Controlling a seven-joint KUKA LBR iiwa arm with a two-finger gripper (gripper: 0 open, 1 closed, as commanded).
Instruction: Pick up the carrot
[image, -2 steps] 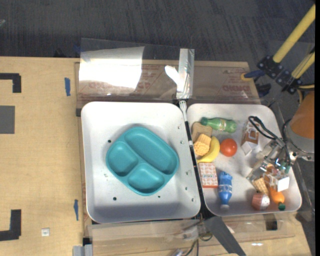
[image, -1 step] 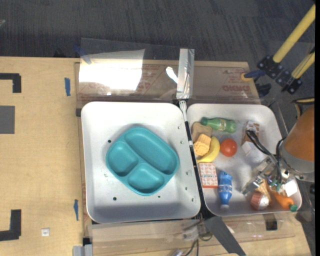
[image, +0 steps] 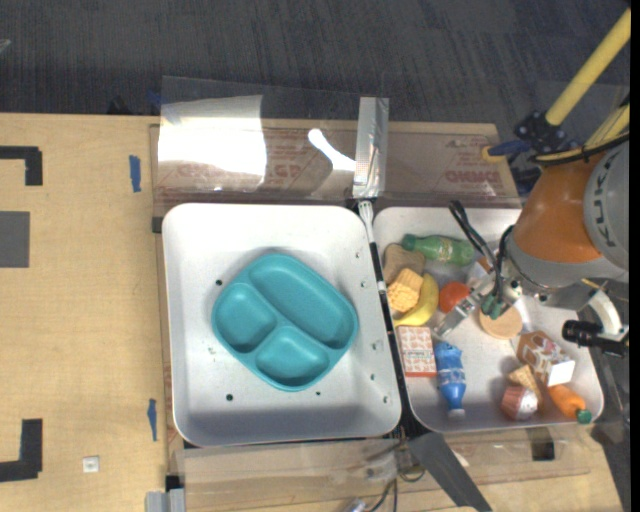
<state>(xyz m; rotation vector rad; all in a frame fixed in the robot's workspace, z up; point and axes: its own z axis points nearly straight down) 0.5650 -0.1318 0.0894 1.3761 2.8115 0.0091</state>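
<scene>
Carrot (image: 567, 401) lies at the bin's (image: 480, 418) corner, tip indistinct.

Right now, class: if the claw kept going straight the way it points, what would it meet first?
The claw points down and left in the camera view, so it would probably meet the banana first, with the red-and-white packet close below. Its height above them is unclear.

The arm (image: 590, 215) ran off the right edge, and its wrist hid part of the right bin (image: 420, 400).
</scene>
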